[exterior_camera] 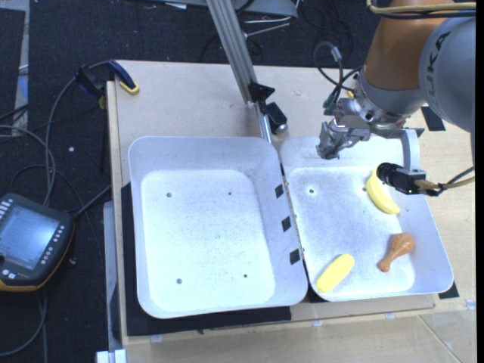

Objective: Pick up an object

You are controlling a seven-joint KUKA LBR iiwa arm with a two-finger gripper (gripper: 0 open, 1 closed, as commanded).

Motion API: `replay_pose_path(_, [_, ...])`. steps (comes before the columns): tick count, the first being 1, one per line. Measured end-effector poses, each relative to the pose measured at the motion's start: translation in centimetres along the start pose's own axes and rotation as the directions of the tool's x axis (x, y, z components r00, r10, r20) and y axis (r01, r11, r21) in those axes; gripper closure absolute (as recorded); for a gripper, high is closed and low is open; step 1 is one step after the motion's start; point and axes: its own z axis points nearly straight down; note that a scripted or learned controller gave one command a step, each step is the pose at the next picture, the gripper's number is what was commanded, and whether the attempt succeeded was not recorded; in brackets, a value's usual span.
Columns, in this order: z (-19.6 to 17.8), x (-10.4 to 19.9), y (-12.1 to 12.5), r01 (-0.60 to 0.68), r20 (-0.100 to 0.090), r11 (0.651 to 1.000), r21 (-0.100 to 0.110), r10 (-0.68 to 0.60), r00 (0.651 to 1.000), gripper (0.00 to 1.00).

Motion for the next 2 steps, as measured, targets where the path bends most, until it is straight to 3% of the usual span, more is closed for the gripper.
replay_pose_path(2, [2.7, 9.6, -2.5, 0.000, 0.000, 1.000, 0.001, 0.000, 1.000, 1.00])
